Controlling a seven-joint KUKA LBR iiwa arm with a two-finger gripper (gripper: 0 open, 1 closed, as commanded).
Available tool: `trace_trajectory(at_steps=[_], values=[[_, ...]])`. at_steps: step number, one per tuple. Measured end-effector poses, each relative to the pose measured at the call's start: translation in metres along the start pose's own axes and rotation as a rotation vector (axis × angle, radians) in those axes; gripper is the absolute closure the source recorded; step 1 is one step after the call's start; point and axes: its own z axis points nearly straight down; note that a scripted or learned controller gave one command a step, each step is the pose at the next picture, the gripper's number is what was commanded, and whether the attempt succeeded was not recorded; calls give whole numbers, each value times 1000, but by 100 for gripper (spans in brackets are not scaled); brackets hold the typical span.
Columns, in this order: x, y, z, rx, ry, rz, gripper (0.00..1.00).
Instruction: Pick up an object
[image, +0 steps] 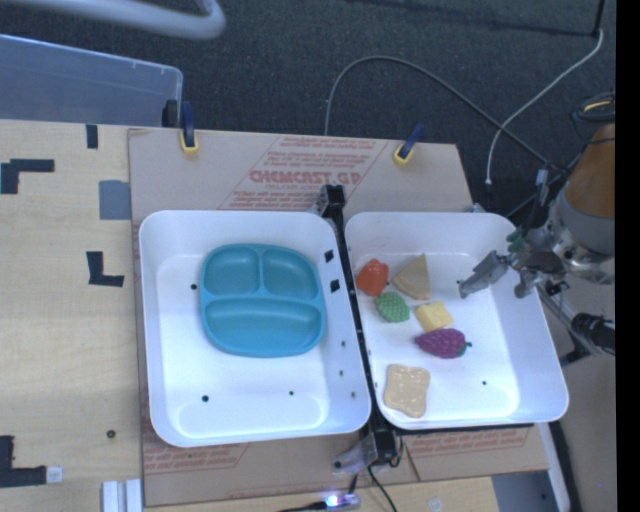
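The right bin (500, 400) holds several toy foods: a red piece (372, 277), a tan wedge (412, 276), a green lump (392, 307), a yellow block (433, 316), a purple grape bunch (442, 343) and a beige cracker (407, 389). My gripper (502, 280) hangs over the bin's right part, to the right of the foods and apart from them. Its fingers (479, 276) are spread and hold nothing. The nearest items are the yellow block and the tan wedge, to its left.
The left bin (170, 400) carries a blue divided plate (263, 300). A black divider (345, 290) runs between the bins. Cables (440, 85) loop across the bench behind the right bin. The arm's body stands at the right edge.
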Motion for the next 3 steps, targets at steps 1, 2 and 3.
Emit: trace_trajectory(at_steps=[1, 2, 3], values=[[0, 2, -6, -11, -3, -3, 0], [-2, 6, 39, -7, -2, -3, 0], [7, 1, 87, -5, -1, -3, 0]])
